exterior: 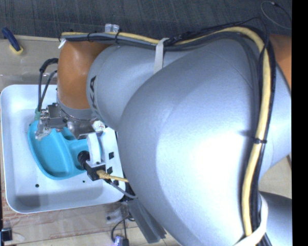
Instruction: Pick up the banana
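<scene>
The grey arm [195, 137] is lying closest to the camera and is taking up the right and middle of the view, its rounded casing reaching from the top edge down to the bottom edge. A bundle of yellow and black cables [262, 111] is running along its upper side and bending down its right flank, held by a white strap [159, 53] near the top. Further down toward the bench, the orange band [74, 76] is sitting at the arm's left end, and below it the metal wrist is leading into the blue body of the gripper [54, 155], which is hanging low inside the white bin [10, 137] on the left. The blue body is sitting near the middle of the bin floor, with open white floor showing between it and the left wall and a strip of floor showing along the near wall; the bin's right side is lying hidden under the arm. Beyond the bin, the wooden bench [31, 55] is showing along the far rim, where a small blue-and-yellow tool [11, 39] is lying near the corner. Dark floor [118, 4] is stretching past the bench's far edge.
</scene>
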Tool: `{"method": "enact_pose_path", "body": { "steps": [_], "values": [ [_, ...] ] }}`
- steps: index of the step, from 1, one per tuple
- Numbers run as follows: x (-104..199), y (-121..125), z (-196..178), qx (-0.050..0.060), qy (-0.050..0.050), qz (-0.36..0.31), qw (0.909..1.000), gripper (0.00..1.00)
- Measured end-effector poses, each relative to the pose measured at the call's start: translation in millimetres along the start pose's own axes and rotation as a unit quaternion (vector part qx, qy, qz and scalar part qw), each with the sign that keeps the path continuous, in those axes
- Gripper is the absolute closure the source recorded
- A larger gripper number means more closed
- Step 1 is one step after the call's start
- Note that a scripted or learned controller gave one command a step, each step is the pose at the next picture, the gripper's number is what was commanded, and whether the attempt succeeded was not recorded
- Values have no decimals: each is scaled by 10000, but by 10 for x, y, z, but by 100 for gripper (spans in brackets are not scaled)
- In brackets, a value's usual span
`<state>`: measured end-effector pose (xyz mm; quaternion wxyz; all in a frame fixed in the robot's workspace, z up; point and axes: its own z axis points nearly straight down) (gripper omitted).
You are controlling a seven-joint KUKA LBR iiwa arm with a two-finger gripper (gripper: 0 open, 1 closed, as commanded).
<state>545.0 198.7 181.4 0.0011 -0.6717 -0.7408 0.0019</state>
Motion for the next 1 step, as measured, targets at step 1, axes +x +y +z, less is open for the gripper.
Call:
{"method": "enact_pose_path", "body": {
  "steps": [1],
  "values": [
    [99,629,-400,-12,3,-979,9952,0]
  ]
}}
